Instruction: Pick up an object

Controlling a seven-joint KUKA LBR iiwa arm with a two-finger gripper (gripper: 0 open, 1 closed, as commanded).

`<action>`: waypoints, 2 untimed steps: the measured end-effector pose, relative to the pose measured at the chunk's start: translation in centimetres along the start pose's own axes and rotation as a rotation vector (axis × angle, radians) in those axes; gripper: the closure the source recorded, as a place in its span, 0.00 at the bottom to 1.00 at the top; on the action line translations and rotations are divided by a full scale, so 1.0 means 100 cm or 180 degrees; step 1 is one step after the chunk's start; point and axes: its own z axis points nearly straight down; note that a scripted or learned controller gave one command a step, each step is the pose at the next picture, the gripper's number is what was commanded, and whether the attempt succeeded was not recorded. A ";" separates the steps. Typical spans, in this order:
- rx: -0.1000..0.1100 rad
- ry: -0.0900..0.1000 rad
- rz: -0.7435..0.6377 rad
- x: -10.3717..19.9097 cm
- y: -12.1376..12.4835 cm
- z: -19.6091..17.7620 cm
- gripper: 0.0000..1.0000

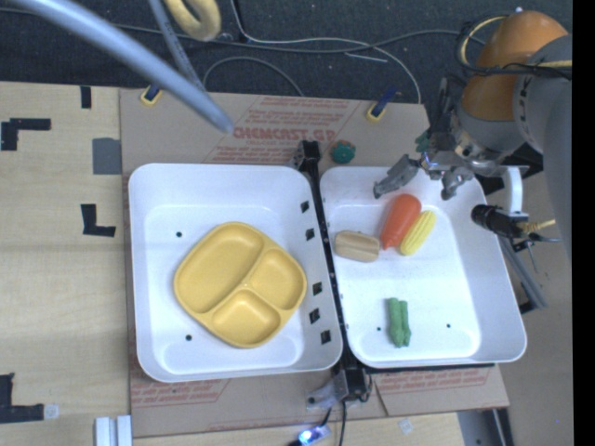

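Note:
The right bin (483,323) holds an orange carrot-like piece (401,217), a yellow corn cob (418,231) touching it, a tan bread-like piece (357,245) to their left, and a green vegetable (398,321) nearer the front. My gripper (420,180) hangs over the bin's back edge, just above the carrot piece. Its two fingers (391,178) are spread apart with nothing between them.
The left bin (149,249) holds a yellow divided plate (240,284). A small teal object (344,151) lies on the cardboard behind the bins. Cables run across the back of the bench. The arm's body fills the upper right.

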 end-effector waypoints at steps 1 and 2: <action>-0.0046 -0.0006 -0.0010 0.000 0.003 -0.009 0.00; -0.0028 -0.0005 -0.0010 0.011 0.004 0.046 0.00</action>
